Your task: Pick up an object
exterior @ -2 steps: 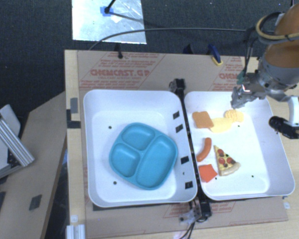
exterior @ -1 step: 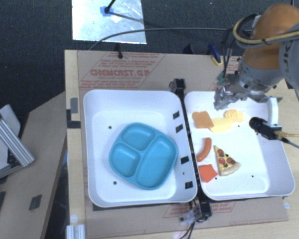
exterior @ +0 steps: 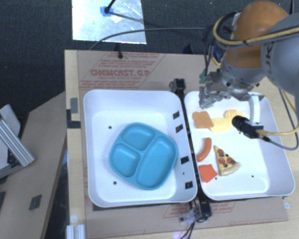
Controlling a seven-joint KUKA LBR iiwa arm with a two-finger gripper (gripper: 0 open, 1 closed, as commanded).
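The right bin (exterior: pixel 274 180) holds toy food. An orange toast slice (exterior: pixel 203 119) lies at its far left, with a pale yellow cheese piece (exterior: pixel 220 126) beside it. Nearer the front are a red sausage (exterior: pixel 204 149), a pizza slice (exterior: pixel 225 160) and a small orange-red piece (exterior: pixel 208 173). My gripper (exterior: pixel 208 100) hangs over the bin's far left corner, just above and behind the toast. I see nothing held in it. A small yellow item (exterior: pixel 232 114) is partly hidden by the wrist's hardware.
The left bin (exterior: pixel 102 113) holds a blue divided plate (exterior: pixel 143 155). A black clamp strip (exterior: pixel 185 133) runs between the two bins. A black cylinder (exterior: pixel 245 126) with a yellow cable hangs from the wrist over the cheese. A foil sheet (exterior: pixel 108 14) lies beyond the bench.
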